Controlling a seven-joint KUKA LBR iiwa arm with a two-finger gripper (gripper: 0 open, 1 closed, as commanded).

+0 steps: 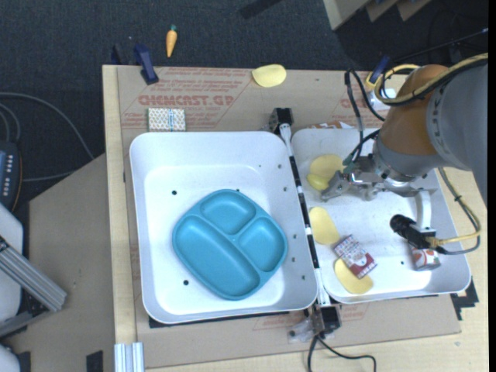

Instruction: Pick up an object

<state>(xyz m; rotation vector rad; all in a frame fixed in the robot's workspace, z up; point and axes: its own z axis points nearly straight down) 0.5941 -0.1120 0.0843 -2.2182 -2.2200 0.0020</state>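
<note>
Nearest yellow disc (pixel 353 280) is found at the front of the right bin (pixel 387 235), close to the near rim. A red-and-white packet (pixel 355 255) is laid partly over its far edge, touching it. Off to the right, near that bin's right wall, a small red-and-white thing (pixel 425 260) is sat; what it is can't really be made out.

A bit further back, a middle yellow disc (pixel 322 226) is tucked against the divider between the two bins. On the other side of that divider, the left bin (pixel 155 177) is taken up by one blue divided plate (pixel 229 242), laid flat and turned at an angle.

Further back again, the gripper (pixel 349 186) is lowered into the right bin on the grey arm (pixel 457 122), just beside a far yellow disc (pixel 322 171). Whether the disc is actually touched can't be told, and tbh it can't be told how far the claw is opened either. Nothing is seen held in it.

Past the bins, on the bench (pixel 209 91), a black clip (pixel 281 119) is fixed at the top of the divider, a small patterned packet (pixel 167 118) is laid to the left, and one more yellow disc (pixel 269 75) and a blue clip (pixel 144 63) are sat near the far edge. A small orange thing (pixel 171 42) is left on the dark floor beyond.
</note>
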